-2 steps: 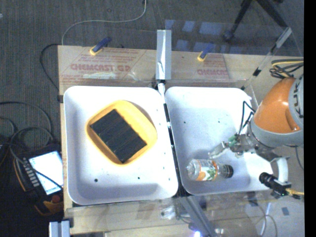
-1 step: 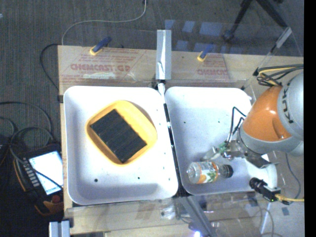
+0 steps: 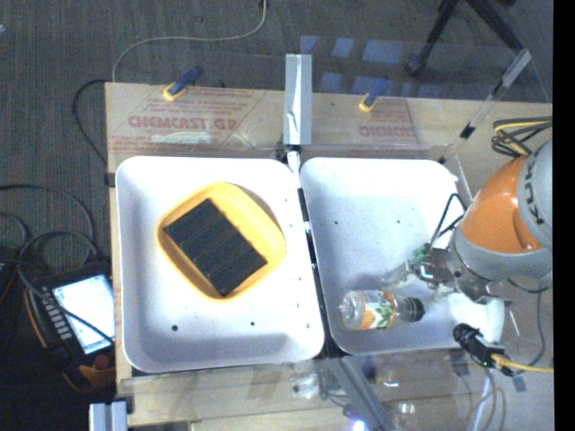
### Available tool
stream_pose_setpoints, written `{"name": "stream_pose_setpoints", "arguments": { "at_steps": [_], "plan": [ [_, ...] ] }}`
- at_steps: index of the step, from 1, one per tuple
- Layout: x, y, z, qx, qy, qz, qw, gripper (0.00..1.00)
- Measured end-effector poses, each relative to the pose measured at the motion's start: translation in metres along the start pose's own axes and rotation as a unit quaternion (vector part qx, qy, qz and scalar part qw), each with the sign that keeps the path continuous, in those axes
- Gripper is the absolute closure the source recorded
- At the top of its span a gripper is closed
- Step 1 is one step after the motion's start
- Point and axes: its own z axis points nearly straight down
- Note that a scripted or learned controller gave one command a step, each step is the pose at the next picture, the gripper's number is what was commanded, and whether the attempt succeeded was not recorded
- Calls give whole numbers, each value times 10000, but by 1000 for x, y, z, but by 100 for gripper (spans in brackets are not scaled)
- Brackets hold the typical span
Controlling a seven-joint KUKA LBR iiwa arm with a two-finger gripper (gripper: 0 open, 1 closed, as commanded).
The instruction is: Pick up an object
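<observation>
A small clear plastic bottle (image 3: pixel 377 310) with a colourful label lies on its side near the front wall of the right bin (image 3: pixel 377 205), its dark cap pointing right. My gripper (image 3: pixel 411 270) hangs low in that bin, just behind and slightly right of the bottle's cap end, apart from it or barely over it. The grey arm with its orange band (image 3: pixel 503 214) comes in from the right. A yellow dish (image 3: pixel 225 239) holding a dark rectangular pad (image 3: pixel 216 245) sits in the middle of the left bin (image 3: pixel 144 187).
The raised divider (image 3: pixel 305 241) between the two bins runs just left of the bottle. Cables and a connector (image 3: pixel 476 341) hang off the arm at the right bin's front right corner. A wooden board with clamps (image 3: pixel 180 83) lies behind the bins.
</observation>
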Motion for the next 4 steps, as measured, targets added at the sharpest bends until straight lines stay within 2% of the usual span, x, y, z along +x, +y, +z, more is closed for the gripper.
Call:
{"name": "stream_pose_setpoints", "arguments": {
  "at_steps": [1, 2, 3, 4],
  "plan": [
    [54, -5, 2, -108, -42, -808, 9967, 0],
    [58, -3, -6, -98, 1, -827, 9965, 100],
    [58, -3, -6, -95, 1, -827, 9965, 0],
    [5, 36, -6, 19, -7, -869, 9962, 0]
  ]
}}
